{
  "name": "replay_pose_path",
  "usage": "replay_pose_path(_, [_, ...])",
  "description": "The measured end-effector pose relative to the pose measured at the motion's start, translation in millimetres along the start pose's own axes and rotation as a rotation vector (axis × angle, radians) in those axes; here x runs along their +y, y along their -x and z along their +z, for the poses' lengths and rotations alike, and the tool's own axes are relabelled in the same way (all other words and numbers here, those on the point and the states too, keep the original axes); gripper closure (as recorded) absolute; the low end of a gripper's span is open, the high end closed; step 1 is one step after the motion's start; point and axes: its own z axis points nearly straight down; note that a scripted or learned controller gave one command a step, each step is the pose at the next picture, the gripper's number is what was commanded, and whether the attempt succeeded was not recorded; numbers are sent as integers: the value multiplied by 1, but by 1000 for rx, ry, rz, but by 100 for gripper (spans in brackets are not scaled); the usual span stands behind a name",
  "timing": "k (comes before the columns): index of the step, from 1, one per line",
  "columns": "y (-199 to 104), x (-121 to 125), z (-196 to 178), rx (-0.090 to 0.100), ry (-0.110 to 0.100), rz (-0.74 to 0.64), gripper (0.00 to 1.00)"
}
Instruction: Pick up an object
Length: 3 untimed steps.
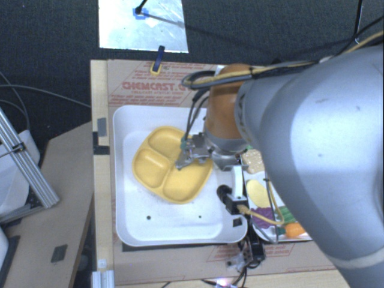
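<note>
Jaws: low over the yellow tray's right edge, near its centre divider; whether they are wide, narrow or pinching the rim I cannot tell, the metal parts blur together (191,155).
Yellow tray (157,170): divided into compartments, lying flat in the left bin (135,221).
Progress: reach looks done; nothing appears lifted, so grasp and raise remain, by my judgement.
Right bin (300,237): mostly hidden under the arm (312,149); a pale yellow piece (258,192), something purple (264,216) and something orange (292,229) peek out.
Obstacles: none beside the tray; cables (240,206) hang near the bins' shared wall.
Worktop (66,161): bare beige left of the bins.
</note>
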Motion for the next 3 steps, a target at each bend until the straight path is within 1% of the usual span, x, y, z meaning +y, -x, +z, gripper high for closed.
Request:
replay_pose_path(1, [87,-40,-73,-2,1,15,0])
replay_pose_path(2, [147,-19,-69,-2,-1,13,0])
replay_pose_path(3, [196,-89,-69,-1,-8,16,0])
